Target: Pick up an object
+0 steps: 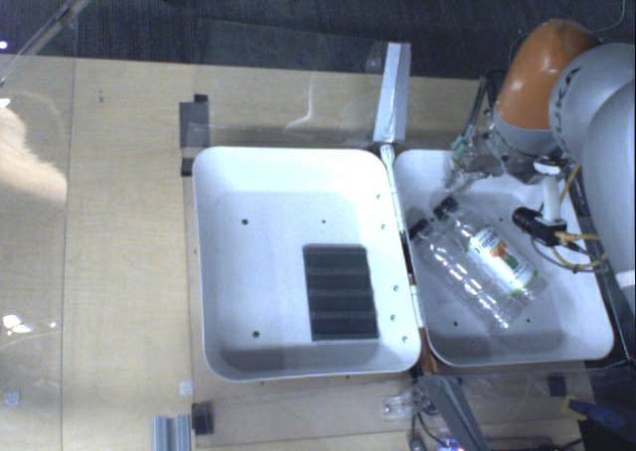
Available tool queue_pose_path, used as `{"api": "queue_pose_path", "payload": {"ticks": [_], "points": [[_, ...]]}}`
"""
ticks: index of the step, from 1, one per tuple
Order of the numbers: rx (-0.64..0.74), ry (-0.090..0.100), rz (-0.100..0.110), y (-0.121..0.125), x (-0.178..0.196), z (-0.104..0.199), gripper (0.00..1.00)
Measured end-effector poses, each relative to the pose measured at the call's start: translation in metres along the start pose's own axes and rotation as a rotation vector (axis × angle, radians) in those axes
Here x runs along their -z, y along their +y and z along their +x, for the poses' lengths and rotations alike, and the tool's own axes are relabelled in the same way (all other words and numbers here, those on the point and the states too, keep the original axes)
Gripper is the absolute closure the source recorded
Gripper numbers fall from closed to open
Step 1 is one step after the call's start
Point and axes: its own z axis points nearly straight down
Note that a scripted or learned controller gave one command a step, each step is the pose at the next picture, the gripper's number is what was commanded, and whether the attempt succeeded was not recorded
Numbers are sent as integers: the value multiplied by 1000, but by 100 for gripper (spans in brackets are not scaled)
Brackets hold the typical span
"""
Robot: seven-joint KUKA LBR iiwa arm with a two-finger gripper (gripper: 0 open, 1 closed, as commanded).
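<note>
right, from my screen i see the arm (586,91) reaching in over the far right corner of the right bin (586,335), its orange band sitting high above the wrist. the hand (465,173) hangs low over the back left part of that bin, near the divider between the two bins. i cannot tell how it is set, the view is too small and cluttered with cables there.

a clear plastic bottle (477,260) lies on its side on the floor of the right bin, slanted from upper left to lower right, with a white and green label near its lower right end and its dark cap toward the hand. the cap end lies just beside and below the hand; whether they touch i cannot tell.

in the left bin (229,240) a black ribbed block (340,292) lies flat. both bins rest on the wooden worktop (109,270).
</note>
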Motion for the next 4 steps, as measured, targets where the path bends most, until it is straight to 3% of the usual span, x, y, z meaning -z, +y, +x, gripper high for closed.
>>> {"api": "queue_pose_path", "payload": {"ticks": [1, 2, 3, 4], "points": [[35, 2, 7, -1, 36, -4, 100], [35, 2, 8, -1, 35, -4, 0], [50, 2, 5, -43, -11, 29, 0], [51, 2, -2, -40, 1, 30, 100]]}}
